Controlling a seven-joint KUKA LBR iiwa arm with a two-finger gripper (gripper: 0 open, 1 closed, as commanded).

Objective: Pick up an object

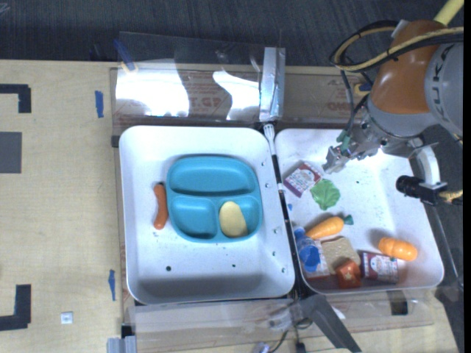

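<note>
The candidate objects lie in the right bin (434,271). Nearest the gripper (335,157) are a small red-and-white packet (301,179) and a green leaf-shaped piece (325,194), which sits just beside the packet on its lower right. Further down the view lie a carrot (326,227), long axis running left-low to right-high, a second orange piece (398,249), and a cluster of packaged items (346,262) against the near wall.

The gripper hangs over the upper part of the right bin, above the bin floor. Nothing is visible between the fingers; whether they are spread or closed cannot be determined from this angle.

Key relation: the packet lies just below and left of the gripper in the view, the leaf piece directly below it. Judged so, a short descent toward either is the likely next move.

The left bin (140,197) holds a blue divided tray (199,190) with a yellow piece (233,218) in one compartment, and an orange sausage-shaped item (160,206) beside the tray.
</note>
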